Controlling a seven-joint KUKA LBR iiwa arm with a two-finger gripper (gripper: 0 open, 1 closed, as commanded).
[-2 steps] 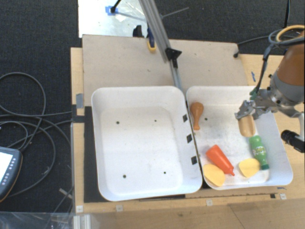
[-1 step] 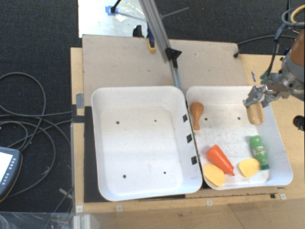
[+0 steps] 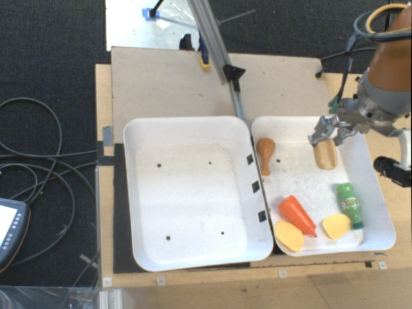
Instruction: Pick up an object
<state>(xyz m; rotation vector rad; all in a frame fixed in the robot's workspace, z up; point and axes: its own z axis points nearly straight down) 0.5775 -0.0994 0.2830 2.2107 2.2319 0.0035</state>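
The arm (image 3: 386, 69) comes in from the right and hangs over the back of the right bin (image 3: 380, 237), with its gripper (image 3: 327, 134) sitting right above a tan bread-roll-looking thing (image 3: 326, 156) near the far wall. Honestly can't tell whether the gripper is closed, open or holding anything, the metal bits just blur together from up here. The roll looks like the target (my guess, since it's the nearest thing). Risk from here: it's rounded, so it could squirt sideways out of a pinch, and being near the back wall, the gripper could clip the rim going down. The left bin (image 3: 138, 172) sits touching the right one on a tan board (image 3: 167, 82) over dark carpet (image 3: 45, 44), loose cables (image 3: 32, 159) off to the left. Smaller stuff in the right bin: orange carrot (image 3: 297, 215), green bottle (image 3: 349, 203), brown wooden piece (image 3: 265, 150), two yellow chips (image 3: 289, 236) up front.
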